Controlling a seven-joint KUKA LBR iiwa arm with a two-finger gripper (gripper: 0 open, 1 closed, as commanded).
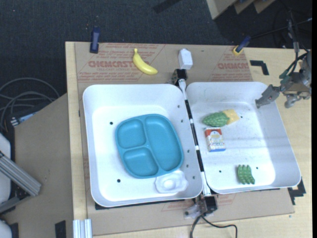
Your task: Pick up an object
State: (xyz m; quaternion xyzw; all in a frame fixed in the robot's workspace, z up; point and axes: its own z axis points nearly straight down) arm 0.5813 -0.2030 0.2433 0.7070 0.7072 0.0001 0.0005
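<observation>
Two shallow white bins are seen side by side on the counter (124, 66). In the left bin (99, 133) a blue divided plate (147, 145) is laid flat near the middle, and a small white moulded piece (170, 183) is found just below it, at the near rim. In the right bin (270, 148) three things are spread apart: an ear of corn with green husk (220, 118) near the far-left part, a small red-and-white carton (215, 140) just below it, and a green ridged object (245, 174) towards the near edge. Outside the bins, a yellow banana (143, 63) is placed on the counter behind the left bin, with a small white block (185, 58) to its right. The end effector (278, 95) is seen at the far right edge of the right bin, above its rim and well apart from all three objects; nothing is seen between its fingers, and whether they are spread or closed cannot be told.
</observation>
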